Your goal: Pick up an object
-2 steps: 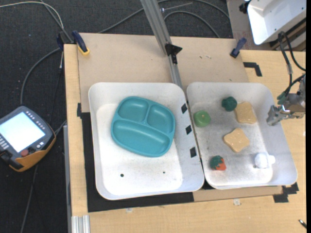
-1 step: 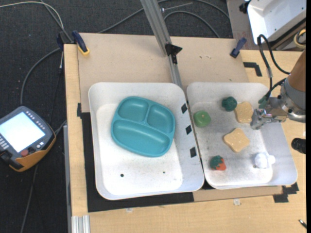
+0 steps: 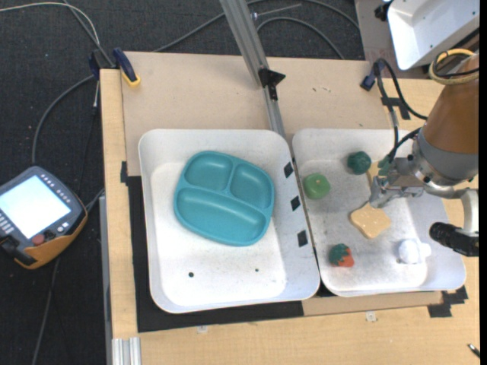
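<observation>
The right bin (image 3: 426, 280) holds several small objects. A dark green round piece (image 3: 359, 161) lies at the back, with a light green cube (image 3: 316, 186) to its left. A tan wedge (image 3: 370, 222) sits mid-bin, a red and green strawberry-like toy (image 3: 341, 255) lies near the front, and a white lump (image 3: 409, 251) lies at the front right. My gripper (image 3: 378, 196) hangs in the right bin, just behind the tan wedge and right of the light green cube. Its tip is close above the wedge's far edge. I see nothing held in it.
The left bin (image 3: 163, 280) carries a teal divided plate (image 3: 225, 197). A metal pole (image 3: 247, 33) slants over the back of the bench. The arm's grey body and orange band (image 3: 455, 120) cover the right bin's back right corner. A black attachment (image 3: 453, 236) sticks out over its right rim.
</observation>
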`<action>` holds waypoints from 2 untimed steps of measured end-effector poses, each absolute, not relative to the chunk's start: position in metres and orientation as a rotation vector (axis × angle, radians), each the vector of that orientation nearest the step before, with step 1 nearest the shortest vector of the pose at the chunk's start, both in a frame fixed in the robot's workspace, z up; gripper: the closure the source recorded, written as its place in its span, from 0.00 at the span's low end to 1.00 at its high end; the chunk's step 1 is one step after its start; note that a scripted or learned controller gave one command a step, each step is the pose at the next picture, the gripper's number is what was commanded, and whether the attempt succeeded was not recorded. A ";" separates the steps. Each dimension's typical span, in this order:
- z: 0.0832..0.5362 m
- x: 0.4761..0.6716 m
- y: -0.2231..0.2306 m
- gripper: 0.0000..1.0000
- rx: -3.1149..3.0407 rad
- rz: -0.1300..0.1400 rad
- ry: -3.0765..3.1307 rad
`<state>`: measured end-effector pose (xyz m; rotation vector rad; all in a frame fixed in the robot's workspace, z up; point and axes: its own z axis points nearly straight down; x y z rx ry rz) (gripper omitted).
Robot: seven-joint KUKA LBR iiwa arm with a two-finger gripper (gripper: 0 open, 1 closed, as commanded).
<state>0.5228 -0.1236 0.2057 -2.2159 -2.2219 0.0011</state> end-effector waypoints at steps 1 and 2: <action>0.211 0.527 -0.072 1.00 -2.212 -0.002 -2.227; 0.205 0.515 -0.017 1.00 -2.212 0.001 -2.224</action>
